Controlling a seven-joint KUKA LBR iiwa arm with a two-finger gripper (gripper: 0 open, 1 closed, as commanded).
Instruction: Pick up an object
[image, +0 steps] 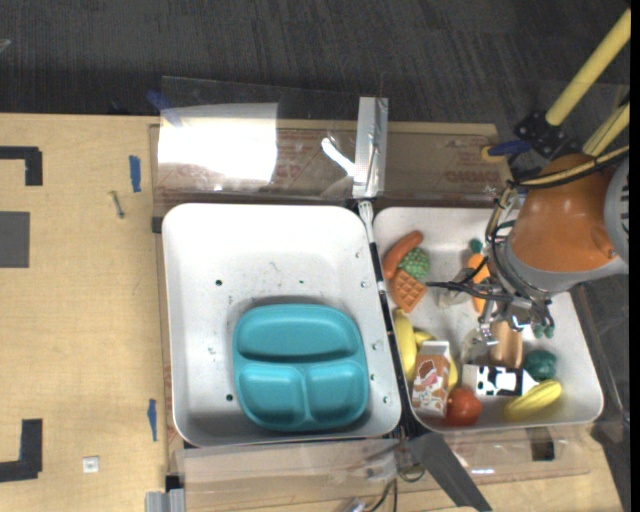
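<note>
The hand (497, 335) hangs by the brown toy (508, 345); I cannot tell its grip; crowded toys might make it slip.

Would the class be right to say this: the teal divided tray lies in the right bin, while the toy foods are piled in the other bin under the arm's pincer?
Not quite. The camera view shows the teal divided tray in the left bin, not the right. The rest stands: the toy foods, such as the carton and banana, lie in the other bin under the pincer.
</note>
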